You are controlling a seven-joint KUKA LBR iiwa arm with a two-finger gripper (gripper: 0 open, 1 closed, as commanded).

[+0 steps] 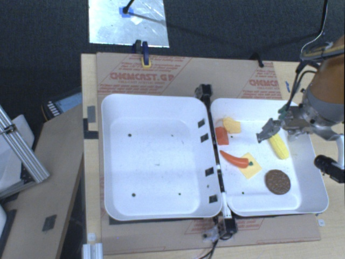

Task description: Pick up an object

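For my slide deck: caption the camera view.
Arm's claw hovers over the right bin beside a toy corn cob, with a red pepper and brown cookie nearby.

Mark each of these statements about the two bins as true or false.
1. The round brown cookie lies in the right white bin. True.
2. The yellow corn cob lies in the left white bin. False: it lies in the right bin.
3. The red chili pepper rests partly on the flat yellow cheese slice. True.
4. The gripper hangs over the left bin. False: it is over the right bin, beside the corn.
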